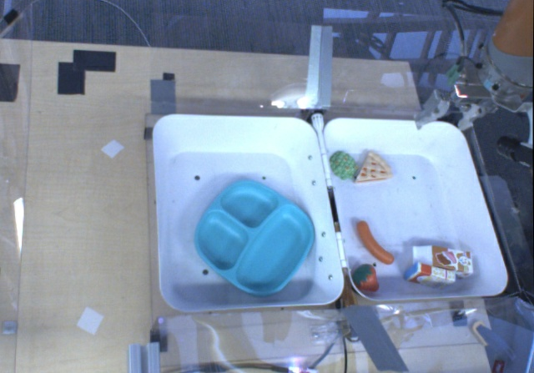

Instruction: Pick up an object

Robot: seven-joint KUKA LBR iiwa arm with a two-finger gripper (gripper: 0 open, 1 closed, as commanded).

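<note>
Two shallow white bins sit side by side on the bench, touching along a shared middle edge. The left bin carries a blue divided plate, with three compartments, lying flat toward its near edge and a little right of centre. In the right bin, close to the middle edge and toward the far side, a green ball-like piece rests just beside a wedge-shaped waffle piece, the two touching or nearly so. Nearer the front, an orange sausage lies at a slant, and below it, in the bin's near left corner, sits a small red and green fruit. Toward the near right corner lies a small printed carton on its side, well apart from the sausage. The gripper hangs over the far right corner of the right bin, above its rim, at the end of the grey arm with its orange band. It holds nothing, and its jaws look spread apart.
</note>
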